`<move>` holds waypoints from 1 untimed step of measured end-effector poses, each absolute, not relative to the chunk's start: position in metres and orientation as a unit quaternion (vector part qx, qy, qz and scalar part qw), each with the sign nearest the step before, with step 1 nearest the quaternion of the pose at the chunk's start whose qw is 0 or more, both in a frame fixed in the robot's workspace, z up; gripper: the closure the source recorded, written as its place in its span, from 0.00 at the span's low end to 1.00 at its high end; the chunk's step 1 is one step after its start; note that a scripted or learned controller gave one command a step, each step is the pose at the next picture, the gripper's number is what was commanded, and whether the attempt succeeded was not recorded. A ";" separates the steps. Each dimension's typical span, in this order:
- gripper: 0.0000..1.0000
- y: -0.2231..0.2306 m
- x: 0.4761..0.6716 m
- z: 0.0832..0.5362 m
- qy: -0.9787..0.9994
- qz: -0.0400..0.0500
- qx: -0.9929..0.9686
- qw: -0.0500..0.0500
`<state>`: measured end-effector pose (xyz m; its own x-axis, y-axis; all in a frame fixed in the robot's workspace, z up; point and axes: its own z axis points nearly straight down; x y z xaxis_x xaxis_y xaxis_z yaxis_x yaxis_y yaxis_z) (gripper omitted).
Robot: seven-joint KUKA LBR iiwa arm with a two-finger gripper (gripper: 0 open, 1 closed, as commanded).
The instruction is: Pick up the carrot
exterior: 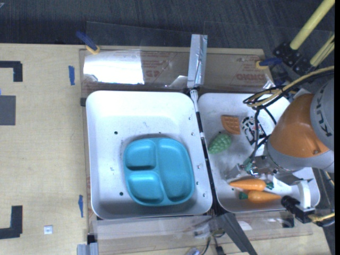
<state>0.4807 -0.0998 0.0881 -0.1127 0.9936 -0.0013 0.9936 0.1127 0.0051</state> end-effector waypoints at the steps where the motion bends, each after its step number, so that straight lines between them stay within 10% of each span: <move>1: 0.00 -0.099 0.481 0.088 0.740 0.002 0.673 0.003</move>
<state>0.4807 -0.0986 0.0880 -0.0952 0.9955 -0.0021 0.9954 0.0952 0.0060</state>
